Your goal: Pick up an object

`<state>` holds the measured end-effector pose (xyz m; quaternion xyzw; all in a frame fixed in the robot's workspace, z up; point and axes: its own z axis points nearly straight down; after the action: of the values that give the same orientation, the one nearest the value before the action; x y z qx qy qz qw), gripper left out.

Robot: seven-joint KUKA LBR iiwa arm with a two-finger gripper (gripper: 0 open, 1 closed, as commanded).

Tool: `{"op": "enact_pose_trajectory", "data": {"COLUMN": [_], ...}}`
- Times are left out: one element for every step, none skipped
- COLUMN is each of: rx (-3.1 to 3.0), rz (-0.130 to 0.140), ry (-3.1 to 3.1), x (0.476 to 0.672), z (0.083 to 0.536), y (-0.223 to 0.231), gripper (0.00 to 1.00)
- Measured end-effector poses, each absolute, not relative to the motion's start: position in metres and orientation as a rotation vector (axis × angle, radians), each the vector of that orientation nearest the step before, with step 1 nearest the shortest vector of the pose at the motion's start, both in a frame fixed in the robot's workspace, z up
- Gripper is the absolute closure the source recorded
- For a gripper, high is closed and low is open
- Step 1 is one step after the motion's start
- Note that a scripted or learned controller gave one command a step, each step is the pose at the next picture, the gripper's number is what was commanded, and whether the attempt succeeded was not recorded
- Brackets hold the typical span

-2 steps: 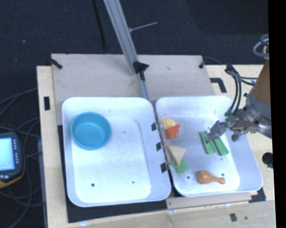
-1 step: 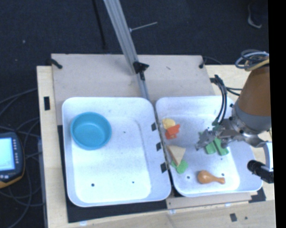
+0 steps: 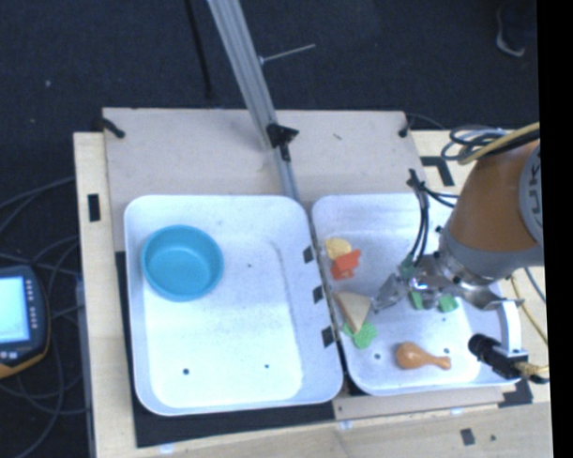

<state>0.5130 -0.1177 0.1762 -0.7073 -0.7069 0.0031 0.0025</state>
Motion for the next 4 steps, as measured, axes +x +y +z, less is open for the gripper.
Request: {"op": "enact_pose_trajectory", "data": {"rx": [-2.216,-2.222,-2.217,-2.216], "rz": [0.002,0.002,0.000,0.000], "ry": [-2.219,-2.220,-2.230,-2.231], "x": [0.515,0.517,0.528,0.532], "z": [0.115,0.125,0.172,0.213], "y": [-0.112,-0.113,-0.110,-0.107], "gripper": [0.00,1.00,1.00,1.00]}}
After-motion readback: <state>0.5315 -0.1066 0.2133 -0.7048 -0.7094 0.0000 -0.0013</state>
